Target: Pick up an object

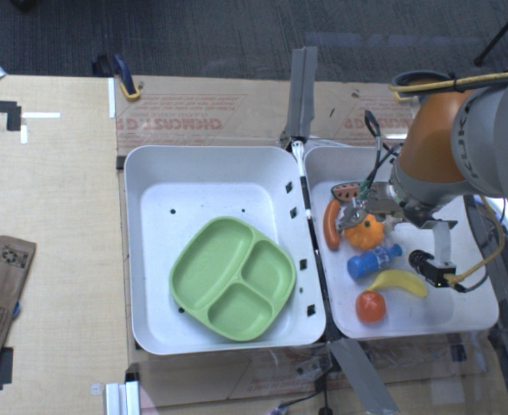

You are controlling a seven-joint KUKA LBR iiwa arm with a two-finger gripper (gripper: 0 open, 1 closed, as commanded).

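While the grey arm with its orange band (pixel 435 141) reaches in from the right edge of the frame, its two-finger gripper (pixel 358 212) hangs low over the upper left part of the right-hand shallow white bin (pixel 474 314). How far the gripper stands open cannot be told, since its tip merges with the clutter under it, and nothing can be seen held by it.

Right below the gripper tip sits a round orange plastic fruit (pixel 368 232), touching or nearly touching it. To its left, along the bin's left wall, lies a long orange-red sausage-shaped toy (pixel 331 223), set nearly upright in the frame. A small red wedge with dark seeds, like a watermelon slice (pixel 346 191), lies just above, near the gripper. Lower down come a small blue plastic bottle (pixel 372 261) on its side, a yellow banana (pixel 398 282) and a red tomato-like ball (pixel 371 305) at the bin's lower left.

At centre frame, the left-hand white bin (pixel 150 180) holds a pale green three-compartment plate (pixel 232 278), lying tilted across its lower half.
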